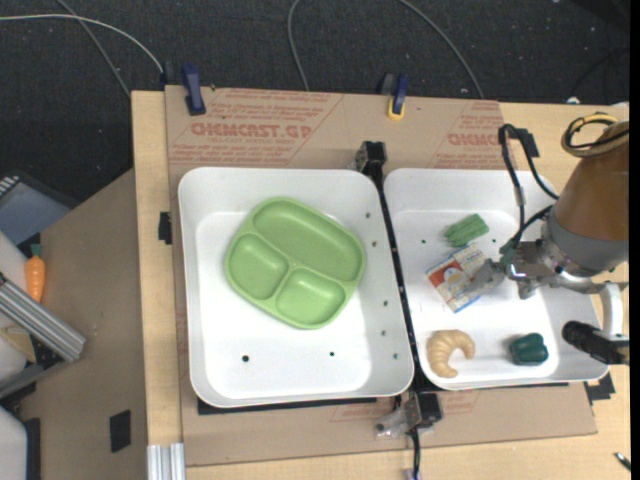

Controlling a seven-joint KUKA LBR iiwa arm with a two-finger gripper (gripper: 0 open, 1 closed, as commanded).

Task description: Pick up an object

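The right bin (pixel 415 203) holds four things. A small red, white and blue packet (pixel 453 276) lies near its middle. Behind it is a light green block (pixel 466 230). At the front lie a tan croissant (pixel 451 351) and a dark green lump (pixel 528 348). My gripper (pixel 498 268) reaches in from the right, low over the bin, its tip at the packet's right edge. The wrist hides how the tip meets the packet.
The left bin (pixel 190 268) carries a light green divided plate (pixel 295 263). The arm's grey and orange body (pixel 590 218) covers the right bin's right side. A black cable (pixel 515 168) loops over that bin's back corner. Clamps and cardboard line the back.
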